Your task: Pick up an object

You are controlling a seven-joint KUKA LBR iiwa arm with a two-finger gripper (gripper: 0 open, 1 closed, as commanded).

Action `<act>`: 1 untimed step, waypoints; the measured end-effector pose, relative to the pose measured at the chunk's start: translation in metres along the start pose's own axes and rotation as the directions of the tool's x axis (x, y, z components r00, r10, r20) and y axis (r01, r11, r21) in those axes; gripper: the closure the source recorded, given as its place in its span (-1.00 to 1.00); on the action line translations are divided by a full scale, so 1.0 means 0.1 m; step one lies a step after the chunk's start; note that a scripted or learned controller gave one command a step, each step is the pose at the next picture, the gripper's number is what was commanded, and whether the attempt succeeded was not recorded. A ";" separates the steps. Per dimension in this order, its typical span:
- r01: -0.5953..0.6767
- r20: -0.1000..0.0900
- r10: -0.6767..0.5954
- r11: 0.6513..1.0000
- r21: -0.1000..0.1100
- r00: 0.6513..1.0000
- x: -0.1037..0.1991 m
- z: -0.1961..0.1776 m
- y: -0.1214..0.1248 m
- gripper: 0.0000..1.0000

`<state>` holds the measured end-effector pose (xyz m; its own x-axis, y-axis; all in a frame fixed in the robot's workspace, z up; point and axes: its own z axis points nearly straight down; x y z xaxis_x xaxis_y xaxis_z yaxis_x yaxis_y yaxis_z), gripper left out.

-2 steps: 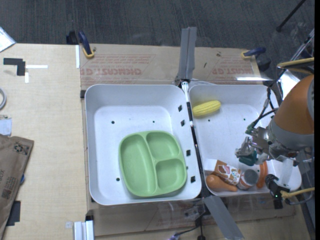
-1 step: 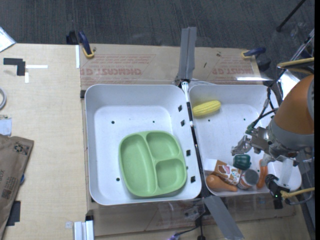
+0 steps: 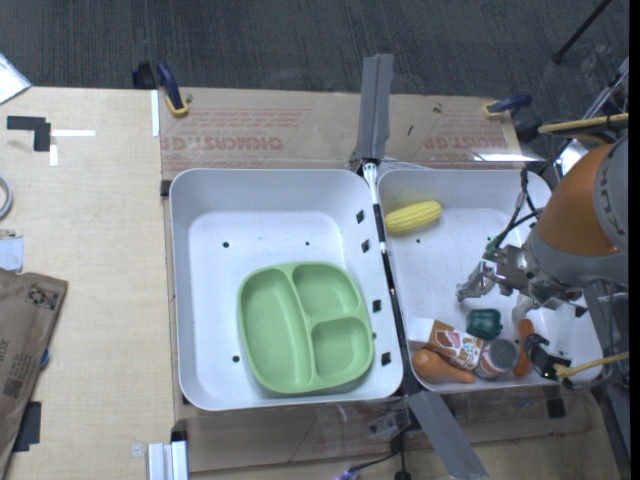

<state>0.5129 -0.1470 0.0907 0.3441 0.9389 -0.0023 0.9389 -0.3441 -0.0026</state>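
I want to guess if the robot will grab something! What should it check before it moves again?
1. Things to pick lie in the right white bin: ok. A yellow plastic corn cob, a small dark green block and an orange plastic carrot are there.
2. Gripper is over the right bin: ok.
3. Gripper open or shut: cannot tell.
4. Anything held already: cannot tell.
5. Green block has room around it: not ok, other toys crowd it.
6. Corn cob lies alone: ok.

One fixed camera looks down at a slant on both bins (image 3: 180, 268), taking in the whole bench (image 3: 80, 218).
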 end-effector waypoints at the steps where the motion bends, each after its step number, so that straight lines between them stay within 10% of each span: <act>1: 0.264 -0.002 -0.264 0.965 0.000 0.965 -0.02 0.00 -0.34 -1.00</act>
<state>0.4801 -0.1370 0.0909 0.0845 0.9964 0.0004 0.9964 -0.0845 -0.0034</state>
